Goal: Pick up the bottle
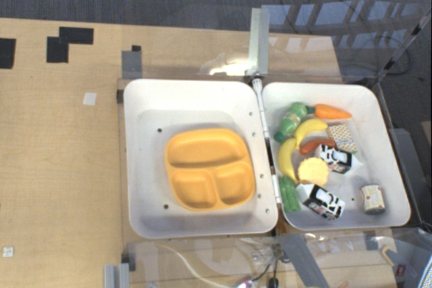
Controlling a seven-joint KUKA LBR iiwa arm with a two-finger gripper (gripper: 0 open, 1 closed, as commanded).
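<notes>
Yellow tray (206,168) with three compartments lies in the left bin (145,111). In the right bin (378,111) we see what looks like the bottle (324,202), black and white, lying on its side near the front wall. It lies just beside a yellow disc (313,171) and near a small box (372,198).

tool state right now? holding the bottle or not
Tool: cannot be told from this view. Nothing is lifted; the toys lie in the right bin.
</notes>
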